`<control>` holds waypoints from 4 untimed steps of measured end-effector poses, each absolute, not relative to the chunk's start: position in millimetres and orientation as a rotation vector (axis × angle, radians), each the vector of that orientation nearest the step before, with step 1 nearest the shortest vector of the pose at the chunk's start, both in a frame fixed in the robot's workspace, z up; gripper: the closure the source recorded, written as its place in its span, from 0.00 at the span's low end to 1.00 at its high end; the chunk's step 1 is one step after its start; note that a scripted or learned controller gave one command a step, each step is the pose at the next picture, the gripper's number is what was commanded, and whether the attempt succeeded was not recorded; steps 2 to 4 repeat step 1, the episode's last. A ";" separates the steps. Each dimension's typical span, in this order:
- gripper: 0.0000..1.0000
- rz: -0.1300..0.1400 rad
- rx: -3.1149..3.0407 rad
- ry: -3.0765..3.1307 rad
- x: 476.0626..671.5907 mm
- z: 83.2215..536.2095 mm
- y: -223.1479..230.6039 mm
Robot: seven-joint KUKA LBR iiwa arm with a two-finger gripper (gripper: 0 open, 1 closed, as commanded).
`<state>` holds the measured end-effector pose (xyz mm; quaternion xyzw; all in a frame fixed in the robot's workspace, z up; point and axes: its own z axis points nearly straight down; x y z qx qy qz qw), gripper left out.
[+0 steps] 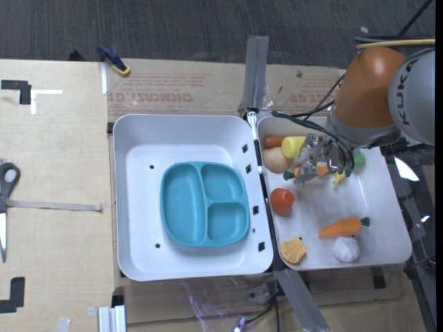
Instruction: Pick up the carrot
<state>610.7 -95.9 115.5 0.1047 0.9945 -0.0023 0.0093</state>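
At the far left edge, scissors (5, 189) lie on the pale wooden bench (55, 151). The left bin (131, 206), smooth white plastic with rounded corners, holds a teal plate (205, 204) moulded into three compartments. Across the divider, the right bin (377, 185) has a beige egg-shaped piece (275, 160) at its upper left, a glossy red tomato (282, 200) below it, and a ridged yellow-tan piece (293, 251) near the bottom left corner. The gripper (320, 163) hangs over the bin's upper middle, metallic and cluttered with wires; whether it is spread or closed cannot be told. The carrot (342, 227), a tapered orange shape with a green tip, lies free in the lower right, a lumpy white ball (347, 249) just below it.
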 end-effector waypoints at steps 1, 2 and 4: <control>1.00 0.000 0.586 3.082 591.0 93.4 -92.9; 1.00 0.000 0.586 3.082 591.0 93.4 -92.9; 1.00 0.000 0.586 3.082 591.0 93.4 -92.9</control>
